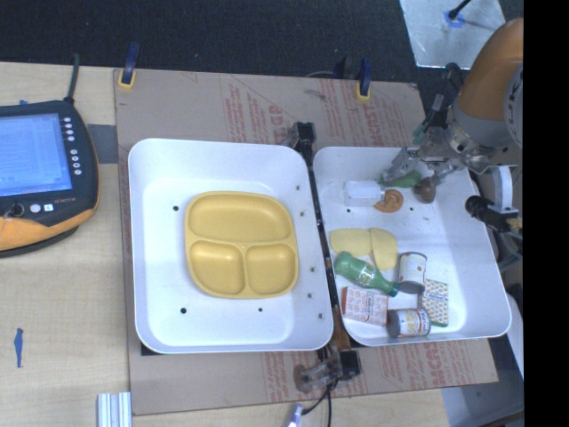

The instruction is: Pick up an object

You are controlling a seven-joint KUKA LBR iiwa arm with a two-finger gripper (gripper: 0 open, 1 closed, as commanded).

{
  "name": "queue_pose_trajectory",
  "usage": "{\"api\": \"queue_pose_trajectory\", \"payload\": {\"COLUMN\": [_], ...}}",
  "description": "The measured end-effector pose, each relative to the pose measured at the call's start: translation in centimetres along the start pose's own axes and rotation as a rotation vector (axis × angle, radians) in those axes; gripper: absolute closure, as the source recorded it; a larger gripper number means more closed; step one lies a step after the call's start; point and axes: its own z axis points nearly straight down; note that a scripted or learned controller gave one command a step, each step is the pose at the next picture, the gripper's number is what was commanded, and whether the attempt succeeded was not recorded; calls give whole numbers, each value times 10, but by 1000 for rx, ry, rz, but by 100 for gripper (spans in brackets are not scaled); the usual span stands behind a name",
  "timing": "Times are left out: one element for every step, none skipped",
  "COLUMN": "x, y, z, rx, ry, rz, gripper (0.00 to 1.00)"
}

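The tool [407, 174] hovers over the right bin [484, 265], near a brown pretzel [388, 201].

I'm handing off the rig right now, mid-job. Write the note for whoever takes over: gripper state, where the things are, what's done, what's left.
Gripper: low over the far end of the right bin, above a small brown item and a dark one. Whether it grips anything cannot be told.
Right bin also holds a clear white piece, yellow pieces, a green bottle, two small cans and a red-and-white carton.
Left bin holds a yellow divided tray.
Done: arm is at the pile. Left: a confirmed grasp and lift of one object.
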Motion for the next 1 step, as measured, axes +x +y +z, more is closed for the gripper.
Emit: {"api": "queue_pose_trajectory", "payload": {"x": [42], "y": [-47], "z": [45], "rx": [5], "ry": [0], "rz": [-3], "gripper": [0]}}
